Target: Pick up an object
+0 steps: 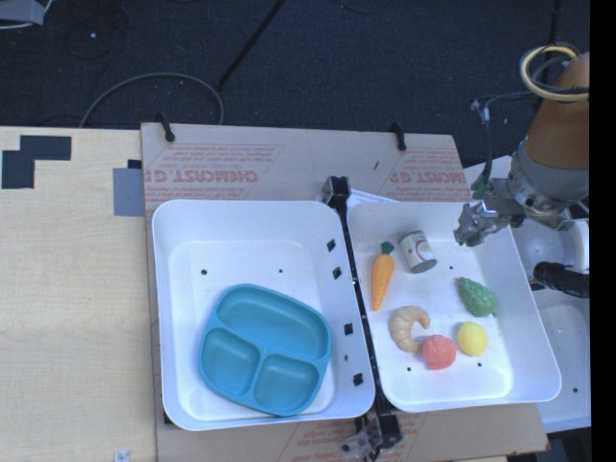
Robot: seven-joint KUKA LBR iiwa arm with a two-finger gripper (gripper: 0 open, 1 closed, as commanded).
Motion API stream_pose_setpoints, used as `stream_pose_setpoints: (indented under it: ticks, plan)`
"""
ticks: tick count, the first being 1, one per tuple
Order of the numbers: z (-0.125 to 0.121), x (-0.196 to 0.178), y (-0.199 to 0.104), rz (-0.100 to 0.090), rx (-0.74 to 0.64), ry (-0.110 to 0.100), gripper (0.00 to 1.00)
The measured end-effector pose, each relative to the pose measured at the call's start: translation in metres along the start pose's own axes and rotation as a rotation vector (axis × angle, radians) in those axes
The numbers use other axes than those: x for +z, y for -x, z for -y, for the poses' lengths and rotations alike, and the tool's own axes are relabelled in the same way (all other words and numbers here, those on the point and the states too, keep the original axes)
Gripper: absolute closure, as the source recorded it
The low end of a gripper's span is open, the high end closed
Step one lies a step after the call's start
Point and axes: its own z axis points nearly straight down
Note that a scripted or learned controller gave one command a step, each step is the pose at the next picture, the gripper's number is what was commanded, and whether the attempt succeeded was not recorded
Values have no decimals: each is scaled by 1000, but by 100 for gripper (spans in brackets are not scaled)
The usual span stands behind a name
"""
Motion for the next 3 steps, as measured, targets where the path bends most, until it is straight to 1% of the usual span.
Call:
stream_pose_setpoints:
  ticks: [1,2,3]
  plan:
    - [-1,-46,1,0,0,0,100]
    - [2,-47,-52,-2,-1,-5,100]
    - [5,-45,-100,-2,-1,-6,100]
